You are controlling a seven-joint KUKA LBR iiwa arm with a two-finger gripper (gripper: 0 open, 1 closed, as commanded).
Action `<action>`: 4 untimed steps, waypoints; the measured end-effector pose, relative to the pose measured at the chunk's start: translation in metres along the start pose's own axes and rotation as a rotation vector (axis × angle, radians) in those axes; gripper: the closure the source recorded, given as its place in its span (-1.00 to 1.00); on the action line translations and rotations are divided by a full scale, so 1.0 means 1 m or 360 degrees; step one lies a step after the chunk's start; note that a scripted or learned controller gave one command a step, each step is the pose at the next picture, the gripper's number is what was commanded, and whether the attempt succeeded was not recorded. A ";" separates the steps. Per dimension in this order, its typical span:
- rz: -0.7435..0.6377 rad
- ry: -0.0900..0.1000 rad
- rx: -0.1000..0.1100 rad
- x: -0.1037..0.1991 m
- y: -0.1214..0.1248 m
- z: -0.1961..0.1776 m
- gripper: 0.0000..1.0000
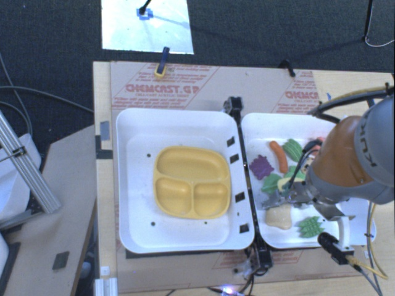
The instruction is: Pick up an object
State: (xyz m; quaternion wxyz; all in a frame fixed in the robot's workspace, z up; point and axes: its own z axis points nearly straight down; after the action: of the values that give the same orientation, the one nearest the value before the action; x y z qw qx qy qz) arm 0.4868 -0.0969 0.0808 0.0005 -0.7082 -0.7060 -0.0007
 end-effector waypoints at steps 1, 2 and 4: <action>-0.0002 -0.0003 -0.0010 -0.053 0.002 -0.006 -1.00; -0.0007 0.0001 -0.0009 -0.058 0.002 -0.006 -1.00; -0.0005 0.0001 -0.0009 -0.082 0.002 -0.006 -1.00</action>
State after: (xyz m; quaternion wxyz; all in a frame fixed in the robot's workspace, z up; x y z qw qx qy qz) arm 0.4889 -0.1791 0.0867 -0.0013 -0.7070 -0.7072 -0.0029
